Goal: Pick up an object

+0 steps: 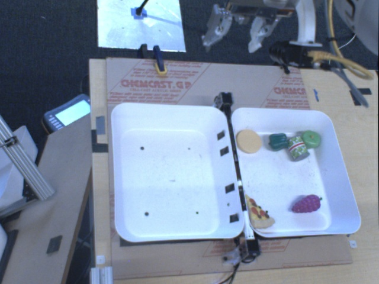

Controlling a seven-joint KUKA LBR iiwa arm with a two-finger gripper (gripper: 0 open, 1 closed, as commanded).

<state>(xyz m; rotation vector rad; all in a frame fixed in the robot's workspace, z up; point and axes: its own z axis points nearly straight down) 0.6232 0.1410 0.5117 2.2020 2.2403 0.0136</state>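
Purple grape bunch (306, 203), knobbly, lies in the right bin (340, 176) near its front-right corner. Pizza slice (258, 212), yellow w/ red dots, sits left of grapes, against the divider. Behind grapes: tan disc (249, 141), dark-green item (278, 141), small can (298, 148), green apple (311, 138), clustered. Gripper (234, 36) hangs well behind the bin, fingers spread, nothing between them.

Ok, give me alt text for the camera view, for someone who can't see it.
The open gripper hangs above the bench beyond the bins, holding nothing. The right bin holds a tan disc, a teal piece, a can, a green piece, purple grapes and a pizza slice.
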